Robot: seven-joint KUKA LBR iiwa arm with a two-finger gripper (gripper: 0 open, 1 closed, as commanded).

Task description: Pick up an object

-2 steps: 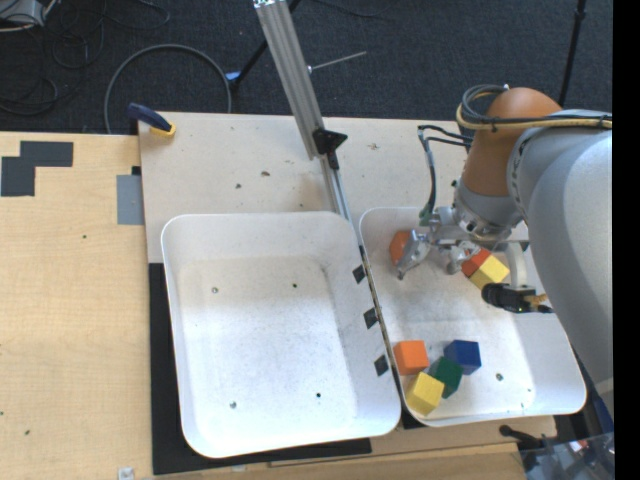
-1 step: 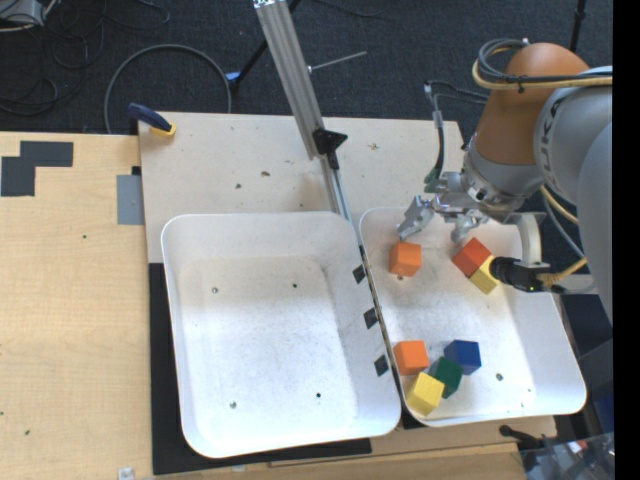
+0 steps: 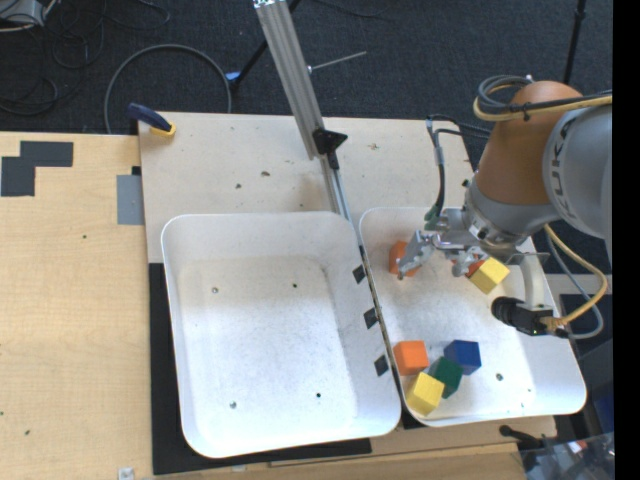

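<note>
The end effector hangs over the far part of the right white plastic bin, its fingers spread, with a small orange-red block just beside its left finger and a yellow cube at its right. Near that bin's front edge cluster an orange cube, a blue cube, a green block and another yellow cube.

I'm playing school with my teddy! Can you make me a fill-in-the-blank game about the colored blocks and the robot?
1. All the blocks lie in the ____ bin.
2. The blue block touches the ____ block.
3. The orange block sits beside the bin's ____ wall.
4. The arm wears an ____ band.

Missing words: right; green; left; orange
</note>
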